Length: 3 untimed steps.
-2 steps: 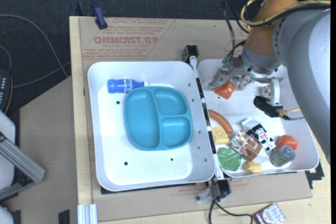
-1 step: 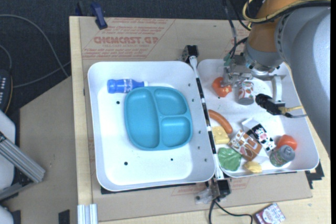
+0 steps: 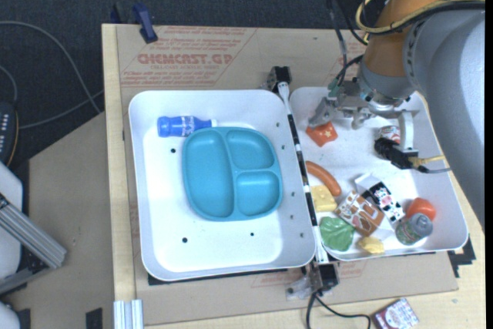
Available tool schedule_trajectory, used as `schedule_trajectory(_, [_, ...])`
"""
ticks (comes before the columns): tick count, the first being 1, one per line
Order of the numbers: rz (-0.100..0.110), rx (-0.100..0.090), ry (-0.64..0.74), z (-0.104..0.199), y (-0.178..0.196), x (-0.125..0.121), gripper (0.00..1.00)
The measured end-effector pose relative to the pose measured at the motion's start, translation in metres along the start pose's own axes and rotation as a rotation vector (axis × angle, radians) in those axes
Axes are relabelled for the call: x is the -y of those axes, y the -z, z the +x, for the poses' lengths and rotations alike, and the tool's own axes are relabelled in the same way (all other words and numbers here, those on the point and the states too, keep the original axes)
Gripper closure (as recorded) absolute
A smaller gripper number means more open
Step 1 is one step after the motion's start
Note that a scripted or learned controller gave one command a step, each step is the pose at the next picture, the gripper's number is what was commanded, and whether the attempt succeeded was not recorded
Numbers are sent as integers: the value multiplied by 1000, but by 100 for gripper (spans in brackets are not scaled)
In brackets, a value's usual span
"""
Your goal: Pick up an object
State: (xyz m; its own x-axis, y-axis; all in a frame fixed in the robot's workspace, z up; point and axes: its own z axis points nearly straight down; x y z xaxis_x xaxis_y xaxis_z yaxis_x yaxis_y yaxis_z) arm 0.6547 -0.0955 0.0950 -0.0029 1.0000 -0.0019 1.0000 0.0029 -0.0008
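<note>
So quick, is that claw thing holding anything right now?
Gripper: over the right bin, near an orange block; open or shut cannot be told.

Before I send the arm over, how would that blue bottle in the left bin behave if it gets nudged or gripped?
The blue bottle lies on its side against the blue divided plate, so a nudge along the bin floor would probably roll it. It looks small and plastic, likely light, so it may skid away rather than settle between the fingers. Its round body could slip unless gripped across the middle.

Red print on the cardboard sheet (image 3: 185, 58) under my bins reads "CHEMCAST GP". Smaller lines there blur. Nothing else legible.
</note>
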Motion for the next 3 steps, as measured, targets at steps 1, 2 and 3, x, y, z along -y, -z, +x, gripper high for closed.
schedule_trajectory(1, [-3,1,-4,-78,11,-10,0])
schedule_trajectory(2, [-1,-8,1,-123,-10,13,0])
schedule_trajectory(3, [-4,-2,2,-125,1,13,100])
